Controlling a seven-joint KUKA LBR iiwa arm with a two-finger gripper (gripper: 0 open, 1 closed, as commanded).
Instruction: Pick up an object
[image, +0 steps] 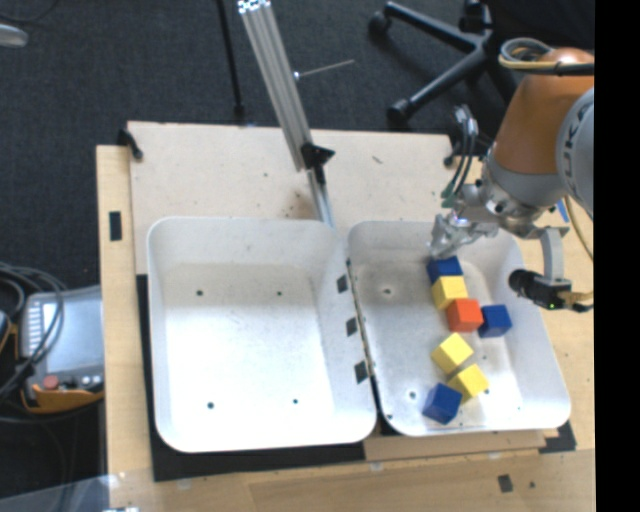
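The pincer hangs low over the right bin, its tips just above a blue cube; whether they stand wide or narrow cannot be told; more yellow, orange and blue cubes lie nearby.

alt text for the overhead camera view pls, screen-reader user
A grey and orange robot arm holds its gripper just above a blue block in the right bin, which contains seven blue, yellow and orange blocks. The left bin sits beside it.
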